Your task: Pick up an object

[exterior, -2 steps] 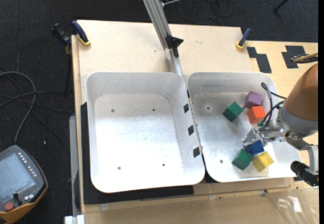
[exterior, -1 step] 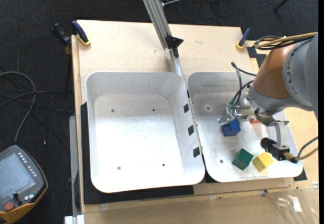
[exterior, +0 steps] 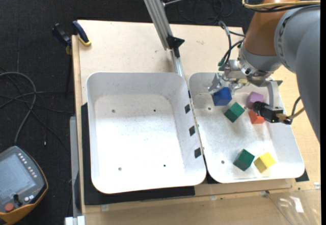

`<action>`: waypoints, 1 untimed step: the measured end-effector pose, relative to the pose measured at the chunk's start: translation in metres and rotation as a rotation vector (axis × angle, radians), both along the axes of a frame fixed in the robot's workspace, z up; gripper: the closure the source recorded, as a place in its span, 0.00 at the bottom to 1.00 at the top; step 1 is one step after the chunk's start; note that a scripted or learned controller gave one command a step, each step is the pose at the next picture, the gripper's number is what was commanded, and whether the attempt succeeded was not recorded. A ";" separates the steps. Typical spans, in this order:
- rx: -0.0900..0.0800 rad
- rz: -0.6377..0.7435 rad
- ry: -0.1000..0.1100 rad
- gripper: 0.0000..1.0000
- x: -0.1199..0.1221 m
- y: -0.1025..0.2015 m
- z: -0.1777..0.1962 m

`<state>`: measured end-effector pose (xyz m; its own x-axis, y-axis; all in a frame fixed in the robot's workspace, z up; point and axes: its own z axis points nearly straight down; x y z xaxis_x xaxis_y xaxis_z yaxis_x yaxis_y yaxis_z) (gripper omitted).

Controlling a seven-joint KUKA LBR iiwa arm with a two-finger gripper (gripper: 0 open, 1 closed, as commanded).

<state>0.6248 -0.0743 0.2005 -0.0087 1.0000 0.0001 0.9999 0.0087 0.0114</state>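
1. Dark carpet strewn with black cables surrounds your pale wooden tabletop [exterior: 127, 46]; at lower left you see a grey handheld pendant with an orange rim [exterior: 18, 183] on the floor.
2. At the tabletop's upper left corner sits a blue-and-yellow clamp [exterior: 76, 33].
3. Your left shallow white plastic bin [exterior: 102, 91] lies with its right edge overlapping the neighbouring bin.
4. A slanted aluminium rail [exterior: 155, 7] runs from the top down to the seam between the bins.
5. Your right shallow white plastic bin [exterior: 285, 152] holds all the blocks.
6. At that bin's upper left, a small blue cube [exterior: 222, 97] sits directly beneath the two-finger gripper [exterior: 224, 85]; whether the jaws are wide, narrow or touching it, you cannot tell.
7. Just right and lower lies a dark green cube [exterior: 235, 112].
8. Near the front edge, a second green cube [exterior: 244, 159] sits just beside a yellow cube [exterior: 265, 162].
9. Further right, a pink block [exterior: 254, 100] rests above an orange-red block [exterior: 256, 117], partly hidden behind a black fitting and cable.
10. The grey arm with its orange band [exterior: 270, 20] reaches in from the right.
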 end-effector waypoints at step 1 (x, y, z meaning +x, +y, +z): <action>0.002 0.001 0.010 1.00 0.006 0.096 -0.006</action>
